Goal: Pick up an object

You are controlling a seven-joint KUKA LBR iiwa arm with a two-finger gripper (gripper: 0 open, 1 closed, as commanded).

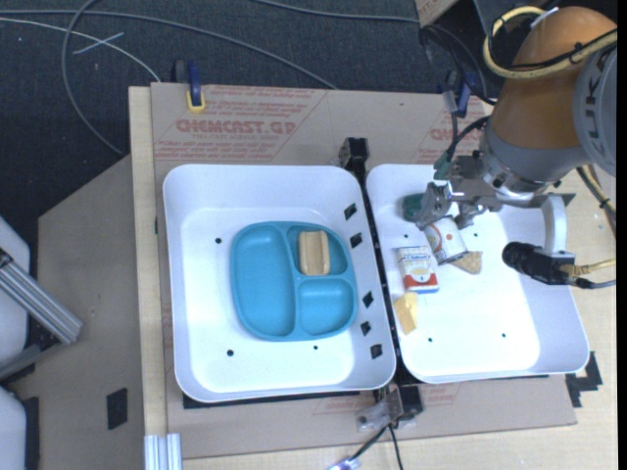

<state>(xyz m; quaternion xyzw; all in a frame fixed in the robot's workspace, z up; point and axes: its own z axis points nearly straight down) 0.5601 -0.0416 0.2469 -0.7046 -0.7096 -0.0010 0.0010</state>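
Note:
My gripper (447,207) hangs low over the upper left part of the right bin (509,346), reaching in from the right. Just left of it lies a small green object (413,206). Directly under and in front of it sits a white and orange item (449,242), with a tan wedge (473,260) beside that. A white and red carton (419,268) and a yellow piece (405,313) lie closer to the bin's left wall. I see nothing lifted off the bin floor.
The left bin (196,351) holds a blue divided tray (292,280) with a tan block (313,253) in its upper right compartment. A black cylindrical part (529,258) with cables sticks out over the right bin. Black clips line the divider between the bins.

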